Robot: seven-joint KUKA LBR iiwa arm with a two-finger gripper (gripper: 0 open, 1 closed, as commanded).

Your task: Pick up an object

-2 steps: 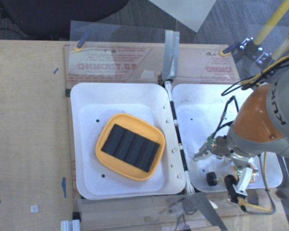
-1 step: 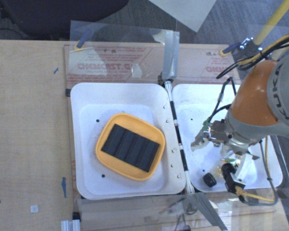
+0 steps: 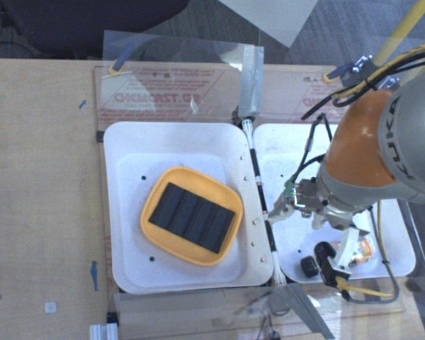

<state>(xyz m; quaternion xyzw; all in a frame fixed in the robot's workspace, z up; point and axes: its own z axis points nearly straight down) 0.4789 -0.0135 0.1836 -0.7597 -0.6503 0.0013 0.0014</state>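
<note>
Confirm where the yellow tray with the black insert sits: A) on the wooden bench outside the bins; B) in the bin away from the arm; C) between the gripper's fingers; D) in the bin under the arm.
B: the yellow tray lies flat inside the bin on the view's left, while the arm hangs over the other bin.

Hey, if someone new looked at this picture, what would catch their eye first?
The rounded yellow plastic tray with a black ridged insert stands out most, lying askew in the left white bin. Next, the grey arm with its orange band looms over the right white bin.
</note>
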